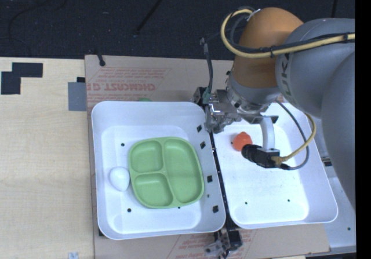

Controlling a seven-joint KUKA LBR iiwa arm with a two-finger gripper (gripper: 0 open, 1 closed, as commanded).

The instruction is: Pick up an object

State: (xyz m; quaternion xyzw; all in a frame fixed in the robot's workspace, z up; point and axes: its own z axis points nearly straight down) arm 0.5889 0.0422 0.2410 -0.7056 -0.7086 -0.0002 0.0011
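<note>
A small orange-red object [241, 139] lies in the right bin [272, 205], near its upper left. The arm's orange band and grey wrist hang over that bin's far edge, and my gripper [217, 117] sits low beside the divider between the bins, just left of the orange object. Its fingers are hidden under the wrist body. In the left bin [110, 136] lies a green divided plate [165, 172], with a small white egg-shaped object [119, 178] touching its left edge.
A black cable connector [261, 155] hangs just below the orange object. Both bins rest on a cardboard sheet [145, 81] on the wooden bench. The lower half of the right bin is bare white floor.
</note>
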